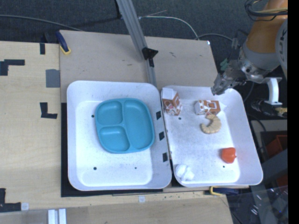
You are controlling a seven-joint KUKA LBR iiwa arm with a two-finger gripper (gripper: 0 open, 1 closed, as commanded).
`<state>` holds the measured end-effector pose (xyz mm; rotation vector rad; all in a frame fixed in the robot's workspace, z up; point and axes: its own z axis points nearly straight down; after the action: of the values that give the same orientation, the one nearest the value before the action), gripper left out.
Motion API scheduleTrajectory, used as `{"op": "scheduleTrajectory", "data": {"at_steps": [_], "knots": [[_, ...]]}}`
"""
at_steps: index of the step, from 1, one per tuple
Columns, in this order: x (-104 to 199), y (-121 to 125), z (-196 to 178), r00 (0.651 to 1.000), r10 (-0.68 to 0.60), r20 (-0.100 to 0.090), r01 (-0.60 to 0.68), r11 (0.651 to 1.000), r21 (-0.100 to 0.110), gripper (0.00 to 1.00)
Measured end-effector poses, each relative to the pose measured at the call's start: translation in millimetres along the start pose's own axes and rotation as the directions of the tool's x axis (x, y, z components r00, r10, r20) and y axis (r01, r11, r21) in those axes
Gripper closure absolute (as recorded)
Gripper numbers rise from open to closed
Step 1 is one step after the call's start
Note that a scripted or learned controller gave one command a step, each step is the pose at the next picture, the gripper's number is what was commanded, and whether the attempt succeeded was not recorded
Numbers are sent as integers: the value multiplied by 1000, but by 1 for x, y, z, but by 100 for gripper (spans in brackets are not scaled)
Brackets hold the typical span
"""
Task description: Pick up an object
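The right bin [243, 125] holds several small objects. A small carton [171, 103] stands near its left wall, and a white and orange box [207, 107] lies at the back. Just in front of that box rests a tan croissant shape [211, 124]. A red piece [228, 155] lies at the right front and a white crumpled piece [185, 172] at the front left corner. My gripper [218, 88] hangs over the bin's back right corner, above and right of the white and orange box, with nothing visibly in it.
The left bin [79, 162] contains a blue divided plate [124, 125]. A slanted metal pole [135, 27] stands behind the bins. Cables trail across the dark floor at the back. The grey arm [264, 45] enters from the right.
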<state>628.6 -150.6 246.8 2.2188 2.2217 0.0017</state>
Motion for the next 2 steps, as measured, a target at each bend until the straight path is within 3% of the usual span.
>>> {"op": "scheduleTrajectory", "data": {"at_steps": [2], "knots": [[117, -22, 5, 1000, -6, -3, 6, 1000, 4, 100]]}}
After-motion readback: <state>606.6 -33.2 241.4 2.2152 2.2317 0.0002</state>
